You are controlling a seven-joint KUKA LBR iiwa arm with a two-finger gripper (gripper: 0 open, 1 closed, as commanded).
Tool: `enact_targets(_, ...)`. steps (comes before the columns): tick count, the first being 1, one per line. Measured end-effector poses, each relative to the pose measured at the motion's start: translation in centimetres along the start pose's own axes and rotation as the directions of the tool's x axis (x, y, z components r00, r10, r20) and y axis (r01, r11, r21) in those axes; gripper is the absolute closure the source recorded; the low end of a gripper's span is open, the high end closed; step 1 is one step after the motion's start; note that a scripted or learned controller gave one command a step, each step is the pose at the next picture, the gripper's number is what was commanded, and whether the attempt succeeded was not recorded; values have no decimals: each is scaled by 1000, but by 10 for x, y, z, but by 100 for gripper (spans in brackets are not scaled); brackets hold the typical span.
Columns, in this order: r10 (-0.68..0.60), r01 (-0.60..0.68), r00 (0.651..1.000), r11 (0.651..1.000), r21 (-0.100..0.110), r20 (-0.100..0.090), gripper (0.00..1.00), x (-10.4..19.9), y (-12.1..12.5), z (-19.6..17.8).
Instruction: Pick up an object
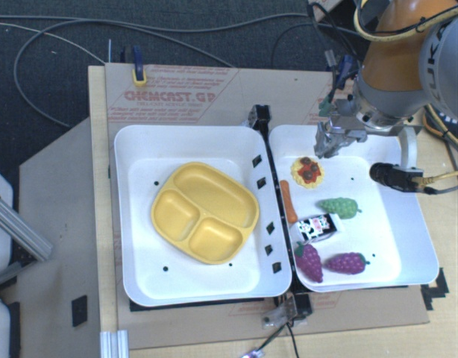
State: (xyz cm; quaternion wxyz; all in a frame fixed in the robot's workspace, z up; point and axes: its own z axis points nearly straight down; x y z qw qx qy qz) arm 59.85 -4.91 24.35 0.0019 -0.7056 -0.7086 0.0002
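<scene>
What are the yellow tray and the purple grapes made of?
The yellow tray looks like molded plastic: one even color, smooth rounded dividers and a soft sheen. The two purple grape bunches look like toy food, probably plastic or rubber: their color is flat and their bumps are very regular. The picture cannot settle which.

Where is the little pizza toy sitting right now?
The pizza toy lies in the right bin, near its upper left corner, just below the gripper and above the carrot.
</scene>
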Motion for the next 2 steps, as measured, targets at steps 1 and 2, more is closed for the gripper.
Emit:
enact_targets(1, -1, 1, 1000, 1000, -3, 1, 100, 56, 2, -4)
enact_targets(2, -1, 1, 1000, 1000, 1, 0, 100, 109, -6, 15)
